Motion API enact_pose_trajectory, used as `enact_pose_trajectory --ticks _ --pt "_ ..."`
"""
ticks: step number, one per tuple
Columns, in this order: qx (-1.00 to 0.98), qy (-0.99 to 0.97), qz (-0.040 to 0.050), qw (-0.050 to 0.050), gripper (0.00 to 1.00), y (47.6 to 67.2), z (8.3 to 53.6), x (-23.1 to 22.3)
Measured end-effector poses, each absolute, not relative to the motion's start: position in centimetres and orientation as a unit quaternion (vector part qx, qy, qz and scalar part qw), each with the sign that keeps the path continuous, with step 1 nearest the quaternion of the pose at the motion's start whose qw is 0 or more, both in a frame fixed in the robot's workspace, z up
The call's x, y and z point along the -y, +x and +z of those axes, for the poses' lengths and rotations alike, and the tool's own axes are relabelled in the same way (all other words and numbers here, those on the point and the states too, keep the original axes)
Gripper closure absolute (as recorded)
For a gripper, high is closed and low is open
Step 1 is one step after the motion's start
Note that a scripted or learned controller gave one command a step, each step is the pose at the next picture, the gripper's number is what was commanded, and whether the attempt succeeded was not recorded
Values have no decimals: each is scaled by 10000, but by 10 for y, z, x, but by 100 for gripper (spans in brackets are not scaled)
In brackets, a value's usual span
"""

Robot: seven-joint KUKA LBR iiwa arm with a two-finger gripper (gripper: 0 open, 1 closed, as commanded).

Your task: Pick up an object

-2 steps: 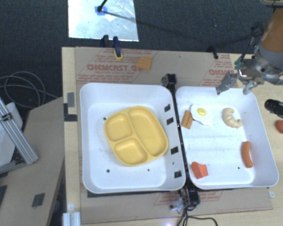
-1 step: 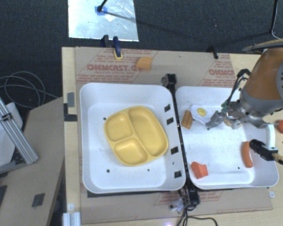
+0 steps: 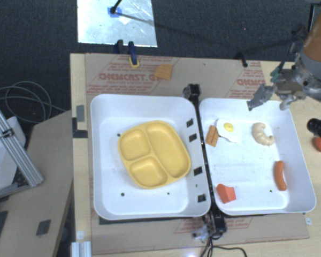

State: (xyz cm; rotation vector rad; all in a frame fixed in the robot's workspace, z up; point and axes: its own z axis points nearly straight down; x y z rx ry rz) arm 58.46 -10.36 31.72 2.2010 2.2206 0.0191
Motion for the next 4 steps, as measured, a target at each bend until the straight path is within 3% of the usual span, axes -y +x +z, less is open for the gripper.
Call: enact_pose_trajectory --ticks 1,2,3,4 --pt "-7061 7081 -24 -34 0 539 188 132" --pt "-7095 7047 52 71 0 545 331 114" --pt "-7075 7067 -13 -27 0 486 261 100" --pt "-7051 7090 15 77 0 512 347 192"
